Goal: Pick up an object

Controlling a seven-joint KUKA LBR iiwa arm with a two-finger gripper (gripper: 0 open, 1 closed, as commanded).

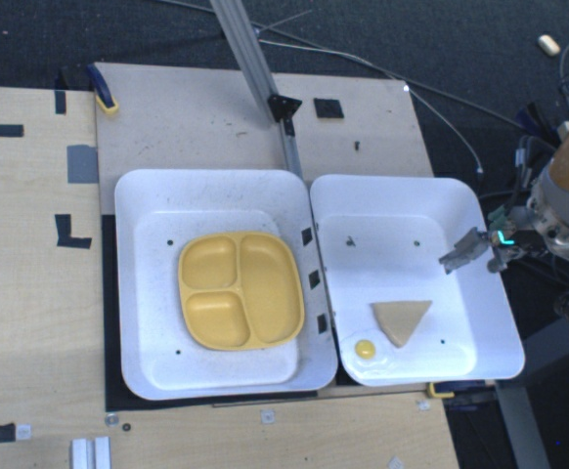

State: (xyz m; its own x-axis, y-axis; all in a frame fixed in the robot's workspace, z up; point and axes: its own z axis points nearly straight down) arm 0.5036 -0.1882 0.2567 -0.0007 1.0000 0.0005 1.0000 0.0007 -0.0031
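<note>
Nearest the camera, along the front of the right bin (460,203), lie the two things I could take: a small yellow round piece (365,350) close to the front left corner and a tan wedge (400,320) just beside it, apart from it and a little further in. Neither has been lifted, so by my judgement the task is hardly begun; the whole of the reaching, closing and raising is left to do. Beside them, in the left bin (138,262), a yellow divided plate (240,289) sits flat near the middle, another candidate but a wide one that I judge harder to pinch. Further back and to the right, my claw (465,249) hangs at the right bin's far right side, above its rim area, well apart from the wedge and the round piece; I cannot tell how it is set, and nothing shows in it. Between it and the wedge the bin floor is bare, so I judge nothing blocks the way except the bin's own wall. Beyond both bins a grey metal bar (245,42) slants over the bench (187,125), with thin cables (431,106) trailing across the dark floor behind.
</note>
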